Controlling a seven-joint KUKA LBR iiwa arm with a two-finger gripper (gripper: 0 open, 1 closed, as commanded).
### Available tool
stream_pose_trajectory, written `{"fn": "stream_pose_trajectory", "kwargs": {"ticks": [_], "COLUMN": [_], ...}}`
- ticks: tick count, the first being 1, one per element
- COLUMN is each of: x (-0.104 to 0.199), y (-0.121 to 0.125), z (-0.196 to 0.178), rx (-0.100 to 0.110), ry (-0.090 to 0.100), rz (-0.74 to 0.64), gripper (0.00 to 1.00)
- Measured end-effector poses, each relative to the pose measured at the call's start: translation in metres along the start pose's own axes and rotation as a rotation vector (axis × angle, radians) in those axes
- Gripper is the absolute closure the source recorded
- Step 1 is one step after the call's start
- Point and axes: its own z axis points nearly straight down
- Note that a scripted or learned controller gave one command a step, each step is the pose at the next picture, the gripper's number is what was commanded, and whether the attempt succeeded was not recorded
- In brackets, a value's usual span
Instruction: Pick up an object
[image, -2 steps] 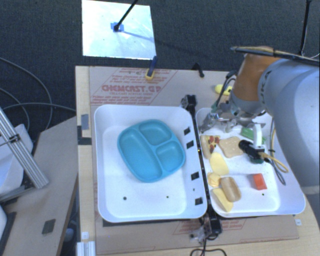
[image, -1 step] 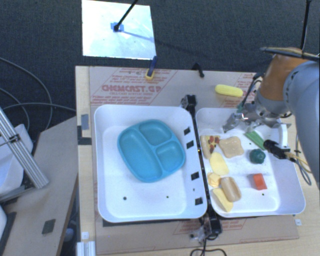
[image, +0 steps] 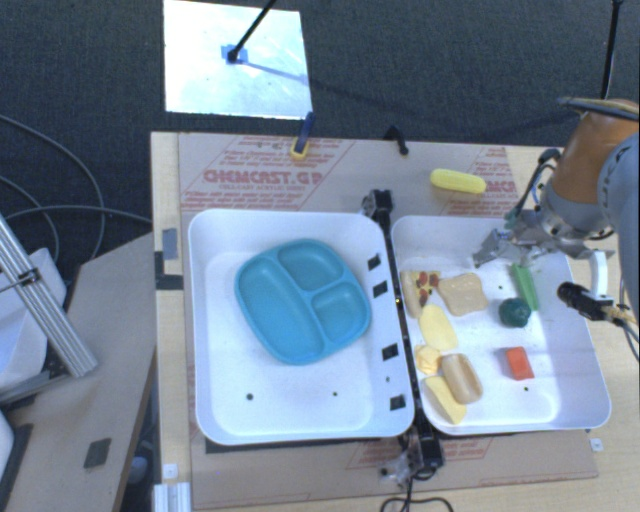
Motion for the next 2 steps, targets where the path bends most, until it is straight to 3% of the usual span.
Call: {"fn": "stream_pose_trajectory", "kwargs": {"ticks": [1,2], "x": [0.117,0.028], "y": [0.004,0.007], "z": [0.001,-0.097], "rx": [0.002,-0.008], "ry": [0.009,-0.004], "rz": [-0.016,0.002], "gripper": [0.00,0.00]}}
